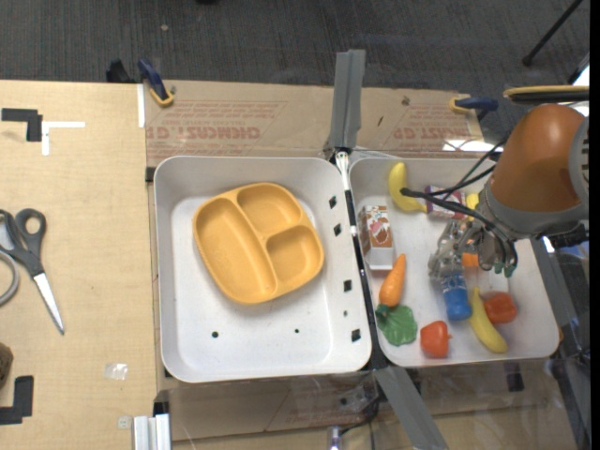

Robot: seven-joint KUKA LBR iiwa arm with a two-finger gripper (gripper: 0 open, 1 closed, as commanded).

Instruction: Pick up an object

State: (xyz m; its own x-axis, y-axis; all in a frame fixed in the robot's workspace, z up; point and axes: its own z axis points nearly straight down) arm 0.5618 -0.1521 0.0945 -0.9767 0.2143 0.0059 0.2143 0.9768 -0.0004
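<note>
While the arm hangs over the right bin, this is how things sit.

Arm: the grey arm with the orange band comes in from the right and stands over the right bin.

Fingers: the gripper points down into the middle of the right bin. I cannot tell if it is open or closed, because wires and shiny metal hide the tips. I see nothing held in it.

Nearest toy: a blue toy lies just near of the gripper, almost touching it. Its long side runs from far to near.

Best guess: the blue toy looks like the one to grab. The gripper would have to go a little nearer and down.

In the way: a yellow banana lies just right of the blue toy, and a red-orange toy sits right beside the banana. They are crowded, so a finger could bump them.

Other toys in this bin: a carrot and a green toy lie to the left. A red pepper sits at the near side. A small box lies by the left wall. A second banana lies at the far side.

Left bin: an orange plate with three parts sits in the left bin.

Counter: scissors lie far off to the left on the counter.
</note>
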